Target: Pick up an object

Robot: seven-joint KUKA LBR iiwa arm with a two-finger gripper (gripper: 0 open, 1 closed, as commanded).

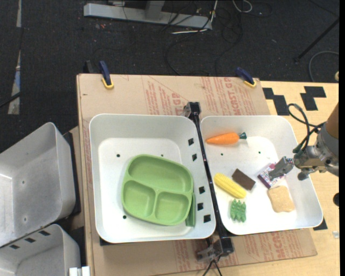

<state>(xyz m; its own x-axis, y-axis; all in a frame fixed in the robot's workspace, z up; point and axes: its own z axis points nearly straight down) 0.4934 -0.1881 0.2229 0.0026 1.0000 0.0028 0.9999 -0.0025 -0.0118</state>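
Purple-and-white packet (268, 175), small, flat, under gripper (281, 168), whose grip cannot be told

Bench surroundings, seen from above at a slant.

I see a brown cardboard-faced board (145, 94) on a dark speckled floor (43, 43). Two blue-and-yellow clamps (105, 74) (246, 77) grip its far edge. On the board, the left white bin (108, 129) and the right white bin (280, 123) sit side by side, touching along a black strip (206, 172). A small black clamp (193, 109) marks the strip's far end. Two spare white tubs (32, 172) (38, 250) rest off the board's left side. A black-and-white block pattern (294, 99) shows at the board's far right. Loose black cables (178, 54) trail on the floor near a grey metal bar (145, 13).
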